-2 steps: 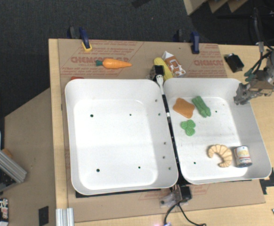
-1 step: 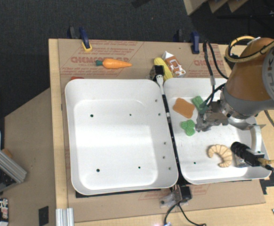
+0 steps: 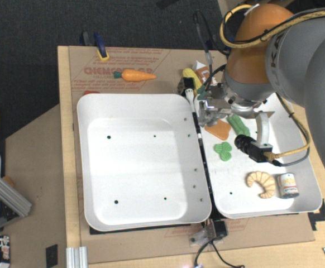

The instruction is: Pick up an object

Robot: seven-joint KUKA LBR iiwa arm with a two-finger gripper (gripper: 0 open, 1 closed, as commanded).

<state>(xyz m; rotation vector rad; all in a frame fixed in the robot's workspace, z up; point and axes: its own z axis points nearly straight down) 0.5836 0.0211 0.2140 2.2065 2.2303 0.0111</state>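
Observation:
The right bin [image 3: 238, 202] holds an orange wedge [image 3: 220, 130], a long green vegetable [image 3: 239, 124], a small green leafy piece [image 3: 224, 151], a croissant [image 3: 263, 183] and a small can [image 3: 288, 185]. My gripper [image 3: 209, 111] hangs low over the bin's upper left corner, just above and left of the orange wedge. The wrist hides its tips, and I see nothing held in it. A yellow item [image 3: 191, 75] lies partly hidden behind the gripper at the bin's far edge.
The left bin [image 3: 134, 149] sits beside the right one, their rims touching down the middle. An orange carrot [image 3: 135, 76] lies on the cardboard behind the left bin. A blue clamp [image 3: 101, 46] grips the board's far edge.

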